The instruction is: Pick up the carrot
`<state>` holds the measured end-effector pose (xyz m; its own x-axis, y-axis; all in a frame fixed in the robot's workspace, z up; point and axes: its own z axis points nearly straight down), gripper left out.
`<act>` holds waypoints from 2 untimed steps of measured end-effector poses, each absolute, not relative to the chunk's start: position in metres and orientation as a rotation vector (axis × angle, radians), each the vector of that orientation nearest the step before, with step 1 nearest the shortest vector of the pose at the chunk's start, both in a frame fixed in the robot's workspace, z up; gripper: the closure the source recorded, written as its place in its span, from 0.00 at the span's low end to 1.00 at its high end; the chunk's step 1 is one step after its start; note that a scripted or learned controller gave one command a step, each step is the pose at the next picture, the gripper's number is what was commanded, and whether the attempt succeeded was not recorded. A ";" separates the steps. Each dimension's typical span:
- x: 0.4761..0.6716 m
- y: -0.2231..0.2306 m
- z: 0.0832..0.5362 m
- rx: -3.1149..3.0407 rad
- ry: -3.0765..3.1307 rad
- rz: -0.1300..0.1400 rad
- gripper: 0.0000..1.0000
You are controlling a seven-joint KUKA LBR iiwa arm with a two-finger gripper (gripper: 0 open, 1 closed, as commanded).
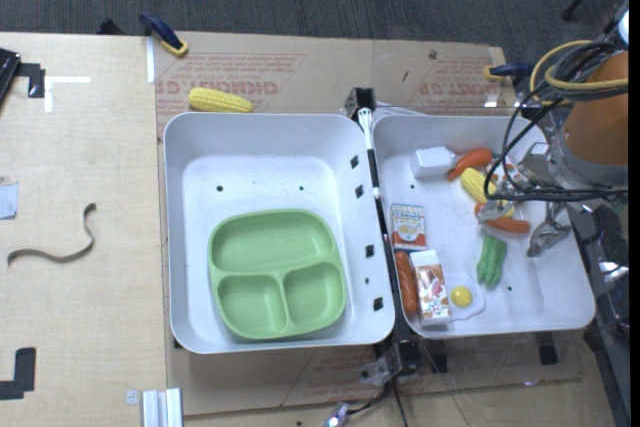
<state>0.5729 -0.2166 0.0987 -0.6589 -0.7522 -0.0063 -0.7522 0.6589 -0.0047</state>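
1. My arm (600, 115) reaches in from the right, its orange band above the wrist, yellow and black cables looped over it, the wrist hanging over the right edge of the right white bin (560, 310).
2. My gripper (548, 237) sits low near the bin's right wall; whether it is released or clenched on anything I cannot tell.
3. The orange carrot (472, 161) lies tilted in the bin's upper middle, just beside a small white block (434, 158) and touching a yellow corn piece (474, 185).
4. Nearer my wrist lie a red-orange pepper-like piece (510, 225) and a green vegetable (490, 261).
5. Along the left wall: a small printed packet (407, 224), a sausage (406, 279), a carton (432, 287), a fried egg (462, 298).
6. The left white bin (200, 155) holds a green divided plate (277, 271); a yellow corn cob (220, 100) lies on the cardboard behind.
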 end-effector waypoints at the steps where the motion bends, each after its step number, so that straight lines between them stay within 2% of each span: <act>1: 0.533 -0.153 0.092 -1.507 2.751 0.002 0.00; 2: 0.535 -0.152 0.102 -1.499 2.749 0.002 1.00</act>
